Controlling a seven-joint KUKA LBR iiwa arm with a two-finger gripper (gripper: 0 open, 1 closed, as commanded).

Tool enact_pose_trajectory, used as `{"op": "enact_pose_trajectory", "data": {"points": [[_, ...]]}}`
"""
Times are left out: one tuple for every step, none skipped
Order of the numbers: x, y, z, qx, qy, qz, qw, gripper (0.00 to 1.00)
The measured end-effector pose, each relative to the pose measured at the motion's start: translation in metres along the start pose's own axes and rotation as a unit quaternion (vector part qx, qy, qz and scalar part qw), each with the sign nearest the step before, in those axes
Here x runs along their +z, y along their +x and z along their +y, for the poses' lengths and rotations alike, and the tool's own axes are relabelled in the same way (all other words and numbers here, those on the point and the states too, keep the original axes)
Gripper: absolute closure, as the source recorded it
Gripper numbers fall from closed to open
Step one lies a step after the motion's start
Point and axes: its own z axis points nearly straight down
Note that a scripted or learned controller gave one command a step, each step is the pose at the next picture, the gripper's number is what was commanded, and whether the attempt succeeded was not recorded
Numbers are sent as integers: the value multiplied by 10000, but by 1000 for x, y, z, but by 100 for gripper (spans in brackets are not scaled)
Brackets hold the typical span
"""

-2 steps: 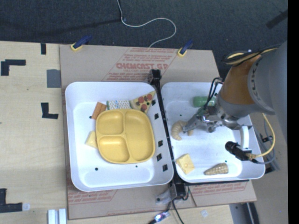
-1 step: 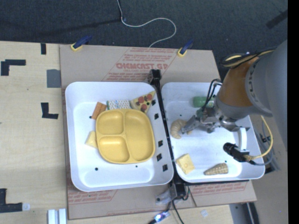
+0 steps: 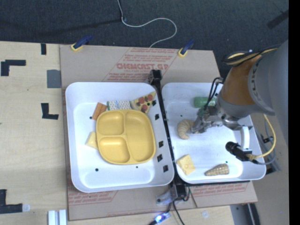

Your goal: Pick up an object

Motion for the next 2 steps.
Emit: {"op": "enact_pose_trajectory", "data": {"points": [[-46, -7, -3, 14, -12, 5, 10000, 100], [-108, -10, 2, 6, -22, 2, 10000, 100]]}}
